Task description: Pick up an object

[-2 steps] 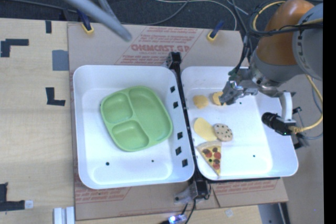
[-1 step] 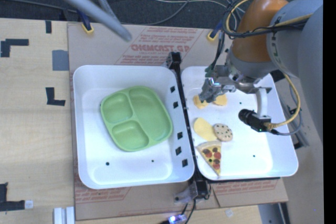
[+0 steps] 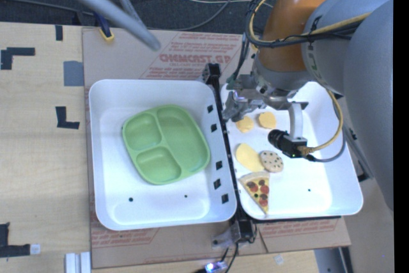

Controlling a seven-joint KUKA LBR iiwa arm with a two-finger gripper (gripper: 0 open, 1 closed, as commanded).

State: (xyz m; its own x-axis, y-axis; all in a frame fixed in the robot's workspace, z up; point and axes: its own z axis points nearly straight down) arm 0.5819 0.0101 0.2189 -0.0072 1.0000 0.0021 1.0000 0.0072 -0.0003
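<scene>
**Red print on the cardboard**

The flat brown cardboard sheet under the two white bins bears red block lettering behind the left bin; it seems to read "CHEMCAST GP", though slant and blur leave that uncertain. Smaller red lines above are illegible.

A divided tray lies in the left bin; food pieces lie in the right bin.

green three-compartment tray in the left white bin, on printed cardboard over a wooden bench
</scene>
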